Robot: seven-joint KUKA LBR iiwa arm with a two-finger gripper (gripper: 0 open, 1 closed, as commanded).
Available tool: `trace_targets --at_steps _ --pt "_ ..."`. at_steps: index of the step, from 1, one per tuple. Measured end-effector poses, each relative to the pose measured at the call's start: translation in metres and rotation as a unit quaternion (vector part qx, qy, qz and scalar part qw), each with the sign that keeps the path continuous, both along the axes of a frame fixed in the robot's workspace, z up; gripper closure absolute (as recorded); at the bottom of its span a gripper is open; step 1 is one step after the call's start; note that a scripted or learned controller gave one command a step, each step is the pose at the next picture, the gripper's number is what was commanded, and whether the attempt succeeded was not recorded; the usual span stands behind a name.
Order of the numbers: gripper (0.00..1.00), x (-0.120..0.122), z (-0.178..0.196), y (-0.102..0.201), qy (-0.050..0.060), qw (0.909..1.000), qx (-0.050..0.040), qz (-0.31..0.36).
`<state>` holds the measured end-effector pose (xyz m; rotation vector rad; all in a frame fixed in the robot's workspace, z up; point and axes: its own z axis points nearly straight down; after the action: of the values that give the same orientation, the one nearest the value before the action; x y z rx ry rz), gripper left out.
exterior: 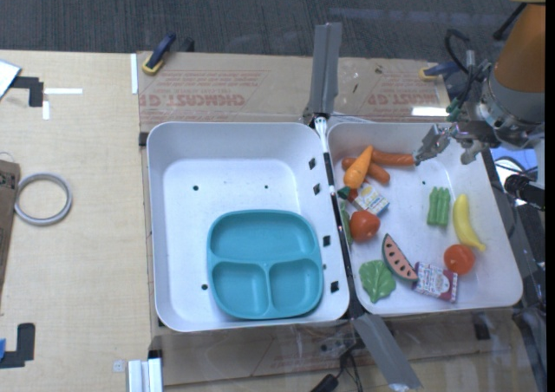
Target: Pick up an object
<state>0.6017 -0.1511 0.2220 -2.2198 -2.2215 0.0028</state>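
Note:
My gripper hangs over the back right part of the right bin, open, with nothing between its fingers. Just left of it lie an orange carrot and a thinner carrot. Below the gripper lie green beans and a yellow banana. Further forward are a red tomato, a red packet, a watermelon slice, a green leaf, a second tomato and a small carton.
The left bin holds a teal divided plate. A grey divider post rises behind the bins' shared wall. A tape roll lies on the bench at far left.

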Motion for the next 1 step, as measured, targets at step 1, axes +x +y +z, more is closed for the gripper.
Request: trace_targets --at_steps 1 --pt "0.0 -0.0071 -0.1163 -0.0617 0.0 0.9995 0.0008 0.031"
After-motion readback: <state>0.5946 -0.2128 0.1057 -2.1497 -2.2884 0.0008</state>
